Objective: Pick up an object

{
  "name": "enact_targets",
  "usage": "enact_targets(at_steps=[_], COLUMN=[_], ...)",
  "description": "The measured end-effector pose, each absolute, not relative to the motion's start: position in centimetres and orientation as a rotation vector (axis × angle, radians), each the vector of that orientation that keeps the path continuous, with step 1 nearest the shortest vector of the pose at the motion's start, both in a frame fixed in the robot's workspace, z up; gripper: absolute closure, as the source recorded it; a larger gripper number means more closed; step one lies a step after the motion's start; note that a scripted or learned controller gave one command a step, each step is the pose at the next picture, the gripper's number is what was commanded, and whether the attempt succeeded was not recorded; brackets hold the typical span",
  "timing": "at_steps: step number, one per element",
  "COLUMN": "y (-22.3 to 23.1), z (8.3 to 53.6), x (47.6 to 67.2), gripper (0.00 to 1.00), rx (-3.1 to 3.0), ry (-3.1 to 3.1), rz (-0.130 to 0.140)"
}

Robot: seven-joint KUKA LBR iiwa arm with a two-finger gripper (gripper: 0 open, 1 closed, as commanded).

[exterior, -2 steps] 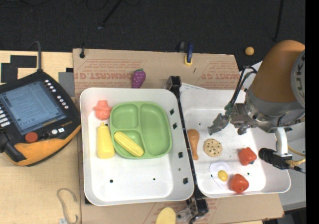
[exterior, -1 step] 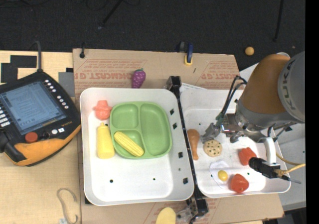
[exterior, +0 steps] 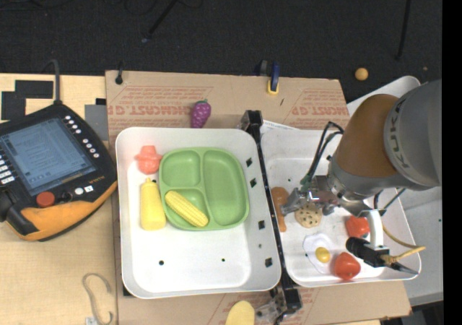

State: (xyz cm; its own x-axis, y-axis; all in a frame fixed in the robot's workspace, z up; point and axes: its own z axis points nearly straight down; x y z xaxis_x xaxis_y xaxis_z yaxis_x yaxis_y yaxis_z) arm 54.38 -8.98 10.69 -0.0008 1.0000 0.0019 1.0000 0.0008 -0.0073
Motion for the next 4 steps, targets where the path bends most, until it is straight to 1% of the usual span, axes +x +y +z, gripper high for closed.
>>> enact_targets(at_steps=[1, 2, 3, 4], y=[-9.2, -9.2, -8.9, -8.6], z=[9.0, 10.1, 16.3, 20.6], x=[54.5, 54.6, 54.4, 54.1], gripper=[0.0, 1.0, 1.0, 1.0], rx=[-2.229, -2.236, -2.222, -2.222], ry=[-2.222, -2.214, -2.222, -2.221], rz=[0.004, -0.003, -0.002, -0.002])
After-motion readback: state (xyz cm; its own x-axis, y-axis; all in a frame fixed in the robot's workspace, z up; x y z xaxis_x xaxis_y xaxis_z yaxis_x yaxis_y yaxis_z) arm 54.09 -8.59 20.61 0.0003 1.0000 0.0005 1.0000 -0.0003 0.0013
